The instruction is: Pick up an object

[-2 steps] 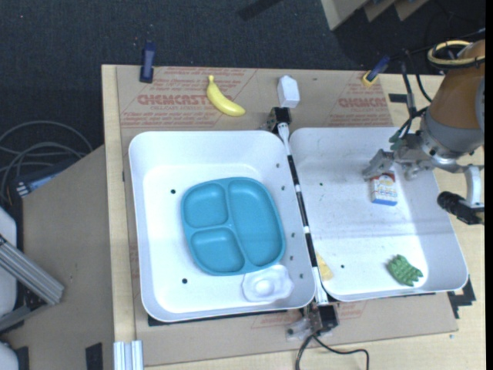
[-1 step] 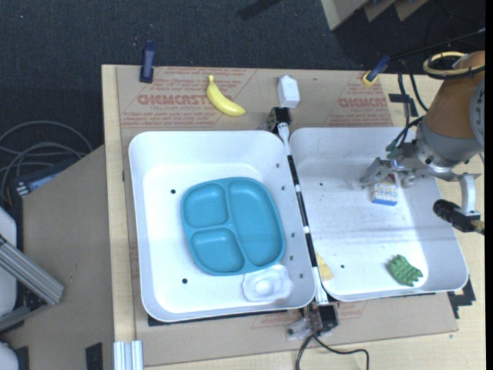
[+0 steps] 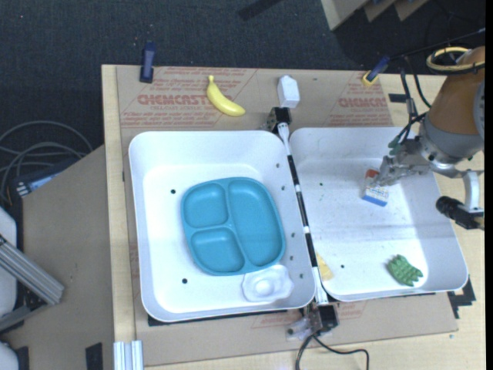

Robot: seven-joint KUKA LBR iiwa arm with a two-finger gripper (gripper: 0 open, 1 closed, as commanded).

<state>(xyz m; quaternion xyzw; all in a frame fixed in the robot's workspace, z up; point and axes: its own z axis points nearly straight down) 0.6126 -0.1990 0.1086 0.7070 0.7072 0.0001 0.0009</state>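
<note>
Gripper [image 3: 383,174] first: you see it low in the right bin [image 3: 339,230], at about 1 o'clock of the bin floor, directly over a small blue-and-white packet [image 3: 376,196] with a red bit at its top edge. Whether it is spread or closed, and whether it has the packet, you cannot tell; the tip is too small and blurred.

Working from the near edge: a green lumpy toy [image 3: 404,270] lies at 5 o'clock in the right bin, well apart from the arm. In the left bin [image 3: 154,230], a small white dish [image 3: 266,285] sits at 5 o'clock, touching a blue divided plate [image 3: 231,224] at centre. Farther back, a yellow banana [image 3: 223,99] rests on the bench beyond the bins at 12 o'clock.

Judge the pick as approach made, lift not yet shown: the packet looks to be on the floor.
</note>
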